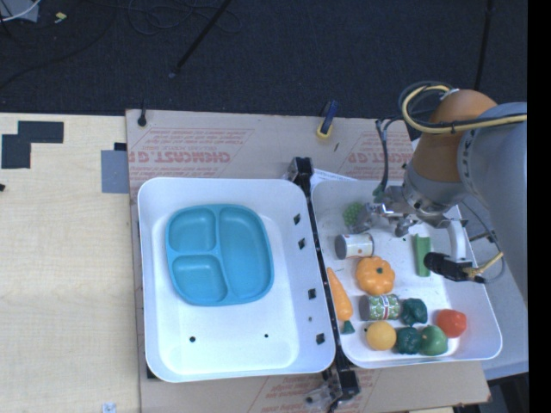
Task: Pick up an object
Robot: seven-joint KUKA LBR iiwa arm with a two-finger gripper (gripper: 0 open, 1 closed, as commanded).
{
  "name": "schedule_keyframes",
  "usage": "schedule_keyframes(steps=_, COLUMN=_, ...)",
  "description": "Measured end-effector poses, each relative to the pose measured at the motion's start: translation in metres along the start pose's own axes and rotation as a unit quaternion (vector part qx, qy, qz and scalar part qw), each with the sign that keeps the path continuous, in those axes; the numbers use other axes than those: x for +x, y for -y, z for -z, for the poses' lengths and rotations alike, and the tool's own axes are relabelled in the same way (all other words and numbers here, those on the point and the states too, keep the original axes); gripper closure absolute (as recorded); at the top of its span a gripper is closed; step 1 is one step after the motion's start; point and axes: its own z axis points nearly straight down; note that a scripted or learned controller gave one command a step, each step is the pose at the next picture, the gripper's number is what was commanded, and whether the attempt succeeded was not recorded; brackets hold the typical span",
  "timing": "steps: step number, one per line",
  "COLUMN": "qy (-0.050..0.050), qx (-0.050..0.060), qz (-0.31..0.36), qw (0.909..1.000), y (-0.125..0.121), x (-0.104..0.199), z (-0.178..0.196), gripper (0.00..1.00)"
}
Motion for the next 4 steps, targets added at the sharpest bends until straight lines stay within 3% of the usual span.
schedule_keyframes(steps=1, qy=0.000, qx=-0.001, qz=0.000, qw=1.0000, y=-0.001, x=0.000, z=0.013, gripper=1.00)
schedule_keyframes(steps=3, qy=0.001, qx=-0.004, qz=-0.002, qw=1.0000, y=-0.003, x=-0.002, z=0.120, gripper=1.00)
schedule_keyframes(steps=4, qy=0.001, qx=-0.004, qz=-0.001, qw=1.0000, y=-0.003, x=-0.003, z=0.140, gripper=1.00)
